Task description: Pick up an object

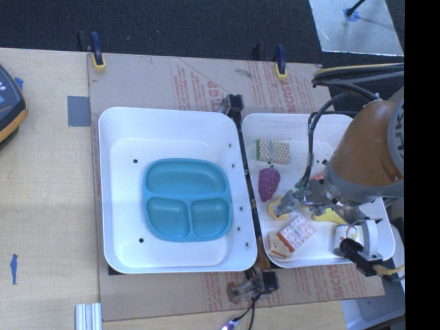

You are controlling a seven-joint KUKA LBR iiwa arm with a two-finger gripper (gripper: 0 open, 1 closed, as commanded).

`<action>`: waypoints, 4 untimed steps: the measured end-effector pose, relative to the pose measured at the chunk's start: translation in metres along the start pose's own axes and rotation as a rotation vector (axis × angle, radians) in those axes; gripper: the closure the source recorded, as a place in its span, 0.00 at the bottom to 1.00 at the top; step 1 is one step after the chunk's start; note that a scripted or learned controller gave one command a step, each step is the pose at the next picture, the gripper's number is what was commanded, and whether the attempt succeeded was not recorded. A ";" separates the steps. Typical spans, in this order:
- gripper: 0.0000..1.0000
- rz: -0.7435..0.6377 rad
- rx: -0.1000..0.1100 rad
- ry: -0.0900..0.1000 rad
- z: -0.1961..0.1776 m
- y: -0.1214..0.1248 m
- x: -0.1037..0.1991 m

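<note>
Half the yellow banana (328, 216) hides beneath the tool (297, 199).

Wooden bench (48, 205) under cardboard sheet (199, 81) bearing two white bins (117, 184), side by side.

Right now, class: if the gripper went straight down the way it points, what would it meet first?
Probably the yellow banana-like toy under the gripper in the right bin, beside the purple grapes. From this slanted view depth is unclear, so it might instead reach the red-and-white packet.
</note>
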State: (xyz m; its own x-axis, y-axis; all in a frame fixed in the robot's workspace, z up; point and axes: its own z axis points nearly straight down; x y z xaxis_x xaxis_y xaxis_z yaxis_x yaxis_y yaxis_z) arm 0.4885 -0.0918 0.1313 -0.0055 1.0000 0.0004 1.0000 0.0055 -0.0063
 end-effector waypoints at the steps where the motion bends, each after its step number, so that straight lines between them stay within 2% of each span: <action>1: 1.00 -0.002 0.001 -0.001 -0.010 0.000 -0.001; 2: 1.00 0.004 -0.003 0.000 -0.048 -0.013 -0.003; 3: 1.00 -0.002 -0.004 -0.001 -0.060 -0.013 0.041; 4: 0.00 0.000 -0.004 -0.002 -0.060 -0.013 0.041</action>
State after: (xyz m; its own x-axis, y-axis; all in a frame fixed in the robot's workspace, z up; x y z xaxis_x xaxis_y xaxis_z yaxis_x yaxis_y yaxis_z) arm 0.4758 -0.0509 0.1914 -0.0056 1.0000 -0.0012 1.0000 0.0056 -0.0022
